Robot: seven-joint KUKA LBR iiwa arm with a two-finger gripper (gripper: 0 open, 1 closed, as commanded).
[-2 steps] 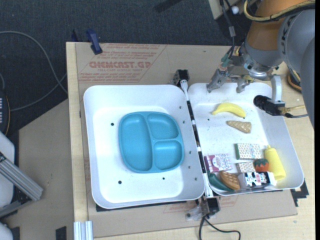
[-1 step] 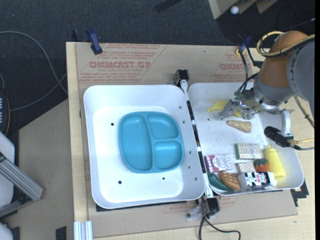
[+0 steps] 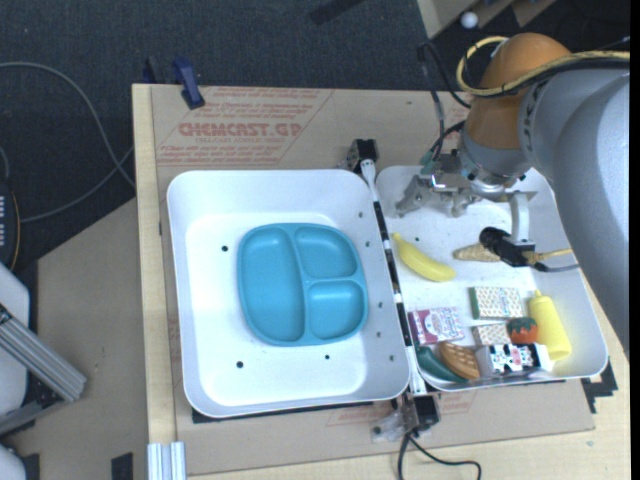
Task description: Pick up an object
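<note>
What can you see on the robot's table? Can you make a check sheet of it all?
Surface: brown bench with red print, bearing a left bin and a right bin, both white.
Job's things: in the right bin, a banana, a cone, small boxes and a yellow bottle.
Clutter: blue plate with three sections in the left bin; blue clip at the bench's far left corner.
Grippers: gripper over the right bin's far end; whether it holds anything cannot be told.
Cables: thin cable on the floor at left.
Surroundings: dark floor; metal rail at lower left.
</note>
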